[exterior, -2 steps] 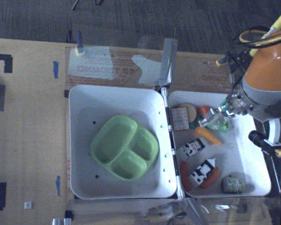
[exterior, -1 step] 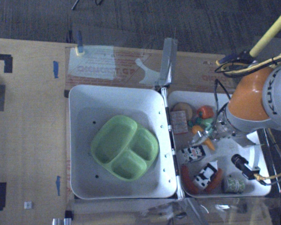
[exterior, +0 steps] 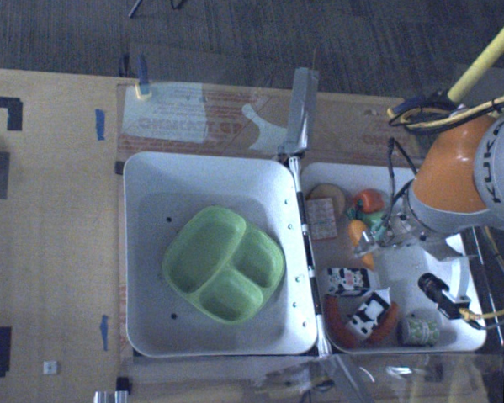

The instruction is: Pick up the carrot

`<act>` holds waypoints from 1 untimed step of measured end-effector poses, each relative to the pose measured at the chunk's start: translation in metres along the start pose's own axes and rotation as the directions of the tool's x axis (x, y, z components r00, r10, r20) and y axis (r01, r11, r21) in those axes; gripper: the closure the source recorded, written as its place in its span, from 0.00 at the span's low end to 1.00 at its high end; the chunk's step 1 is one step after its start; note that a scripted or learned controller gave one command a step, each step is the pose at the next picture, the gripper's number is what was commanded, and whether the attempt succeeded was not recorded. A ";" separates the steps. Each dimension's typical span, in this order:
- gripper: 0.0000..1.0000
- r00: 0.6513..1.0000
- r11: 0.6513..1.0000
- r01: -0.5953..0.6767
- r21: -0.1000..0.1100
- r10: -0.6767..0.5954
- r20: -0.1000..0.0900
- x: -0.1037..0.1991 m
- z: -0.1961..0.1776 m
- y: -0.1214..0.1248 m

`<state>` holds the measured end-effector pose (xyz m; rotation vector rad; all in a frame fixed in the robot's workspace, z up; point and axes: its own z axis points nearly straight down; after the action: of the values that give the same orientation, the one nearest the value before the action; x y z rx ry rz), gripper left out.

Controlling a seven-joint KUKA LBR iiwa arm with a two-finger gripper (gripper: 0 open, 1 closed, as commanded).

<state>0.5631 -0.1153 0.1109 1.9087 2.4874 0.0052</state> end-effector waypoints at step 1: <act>1.00 0.996 0.996 0.086 0.004 -0.086 -0.002 0.034 -0.108 0.047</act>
<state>0.5992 -0.0696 0.2193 1.8023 2.5702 0.0015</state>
